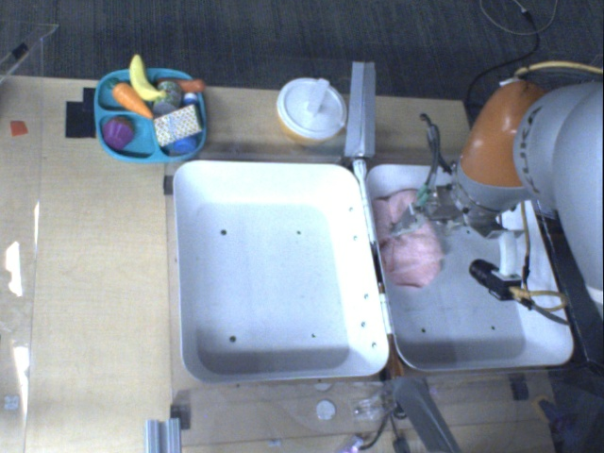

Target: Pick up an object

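Observation:
A soft pink lump [408, 248], like crumpled cloth or plush, lies in the right white bin [472, 347], close to that bin's left wall. My gripper [427, 208] hangs low over the lump's upper right part, at or just above its surface. Whether it touches the lump is unclear. The grey arm with its orange band [498, 144] comes in from the right above the bin.
The left white bin [274, 347] sits beside the right one, with a metal rail [360, 111] behind their shared wall. A white lidded cup [311, 109] and a blue tray of toy food [151, 113] stand behind the left bin. A black cable end [493, 277] hangs over the right bin.

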